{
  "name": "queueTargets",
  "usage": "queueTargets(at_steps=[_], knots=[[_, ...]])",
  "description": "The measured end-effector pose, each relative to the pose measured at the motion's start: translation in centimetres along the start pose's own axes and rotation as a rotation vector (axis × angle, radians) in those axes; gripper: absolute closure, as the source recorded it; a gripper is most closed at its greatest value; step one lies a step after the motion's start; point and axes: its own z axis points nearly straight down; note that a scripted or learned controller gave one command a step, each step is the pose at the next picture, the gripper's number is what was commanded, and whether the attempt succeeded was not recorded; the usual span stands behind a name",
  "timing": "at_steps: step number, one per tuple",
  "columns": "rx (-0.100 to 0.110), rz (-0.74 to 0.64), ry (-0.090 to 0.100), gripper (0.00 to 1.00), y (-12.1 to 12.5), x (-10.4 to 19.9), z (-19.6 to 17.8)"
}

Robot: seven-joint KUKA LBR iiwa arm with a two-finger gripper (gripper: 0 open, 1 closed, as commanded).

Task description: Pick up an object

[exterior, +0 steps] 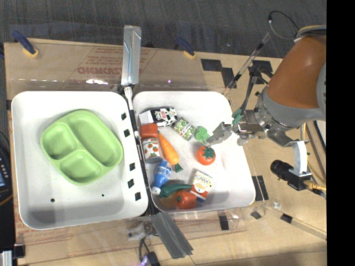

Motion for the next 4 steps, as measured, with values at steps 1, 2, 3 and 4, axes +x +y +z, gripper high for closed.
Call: queueTargets(at_steps=[1, 2, 3, 4], knots=[[0.002, -0.214, 0.001, 0.00, 5.2, 1.5, 14.9], [-0.019, -0.368, -0.021, 0.00, 5.5, 4.1, 18.3], [-0.014, -0.377, -0.014, 1.00, 5.4, 4.5, 17.6], [-0.005, -0.289, -0.002, 1.00, 12.0, 8.0, 9.2]])
